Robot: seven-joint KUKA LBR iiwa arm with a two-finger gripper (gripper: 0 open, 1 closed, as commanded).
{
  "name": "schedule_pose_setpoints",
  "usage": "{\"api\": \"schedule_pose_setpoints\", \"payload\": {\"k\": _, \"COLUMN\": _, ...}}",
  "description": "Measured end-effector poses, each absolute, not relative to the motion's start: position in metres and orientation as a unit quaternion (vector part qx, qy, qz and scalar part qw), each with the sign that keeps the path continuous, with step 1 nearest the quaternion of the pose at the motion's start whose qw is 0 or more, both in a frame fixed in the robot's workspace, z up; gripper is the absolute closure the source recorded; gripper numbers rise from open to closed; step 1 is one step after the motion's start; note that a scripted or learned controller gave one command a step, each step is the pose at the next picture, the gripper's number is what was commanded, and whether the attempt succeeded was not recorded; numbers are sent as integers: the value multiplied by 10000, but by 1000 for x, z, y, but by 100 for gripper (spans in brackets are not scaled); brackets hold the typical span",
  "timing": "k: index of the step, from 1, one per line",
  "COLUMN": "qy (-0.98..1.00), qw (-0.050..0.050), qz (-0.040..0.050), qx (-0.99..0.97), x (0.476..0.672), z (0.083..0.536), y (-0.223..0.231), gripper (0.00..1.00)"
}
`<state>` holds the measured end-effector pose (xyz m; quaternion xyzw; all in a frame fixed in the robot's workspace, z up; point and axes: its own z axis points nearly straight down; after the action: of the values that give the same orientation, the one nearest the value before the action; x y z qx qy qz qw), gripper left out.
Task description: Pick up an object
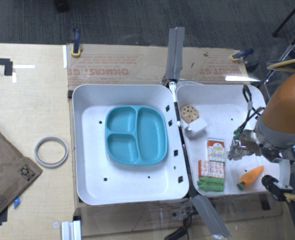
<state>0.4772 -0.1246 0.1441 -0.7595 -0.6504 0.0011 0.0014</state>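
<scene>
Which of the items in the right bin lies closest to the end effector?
The orange carrot, just below the end effector; the cookie, white block and box lie farther left.

Arm (282, 121): a bulky rounded body is showing at the scene's right, with a broad orange band (286, 104) curving over the top and a grey section (277, 136) sitting beneath it toward the wrist. Black cables (248, 109) are looping from the far side down along the left of the orange band. Gripper (236, 151): a small metallic grey assembly is projecting leftward from the wrist, its fine details blurring too much to list.
</scene>
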Motion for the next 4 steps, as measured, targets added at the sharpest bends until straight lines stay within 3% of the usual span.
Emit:
{"api": "schedule_pose_setpoints", "payload": {"k": 1, "qy": -7032, "qw": 11, "qz": 12, "qx": -7110, "x": 496, "z": 120, "y": -137, "gripper": 100}}
{"api": "schedule_pose_setpoints", "payload": {"k": 2, "qy": -7031, "qw": 13, "qz": 12, "qx": -7110, "x": 496, "z": 120, "y": -137, "gripper": 0}}
{"api": "schedule_pose_setpoints", "payload": {"k": 3, "qy": -6565, "qw": 5, "qz": -23, "qx": -7543, "x": 479, "z": 95, "y": -174, "gripper": 0}}
{"api": "schedule_pose_setpoints", "payload": {"k": 4, "qy": -7672, "qw": 5, "qz": 9, "qx": -6414, "x": 529, "z": 111, "y": -120, "gripper": 0}}
